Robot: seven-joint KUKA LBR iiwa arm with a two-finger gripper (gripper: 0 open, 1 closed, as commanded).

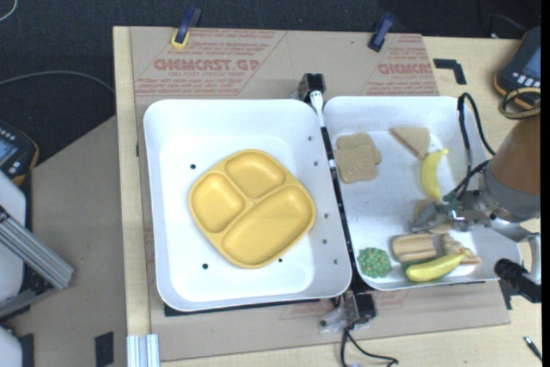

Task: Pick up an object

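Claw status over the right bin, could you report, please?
Claw low in right bin. Nothing visibly held. Bananas and bread roll close by.

brown board point(284, 60) | red print "CHEMCAST G.P." at left | repeated, partly hidden, at right

The table point(258, 60), covered in printed brown board, is carrying two shallow white bins side by side, the left bin point(168, 185) and the right bin point(387, 112).

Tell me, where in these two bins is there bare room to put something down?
Left bin: bare floor all around the yellow plate, widest along its left wall. Right bin: a bare middle patch between the bread and the pea cluster. Crowded near the gripper.
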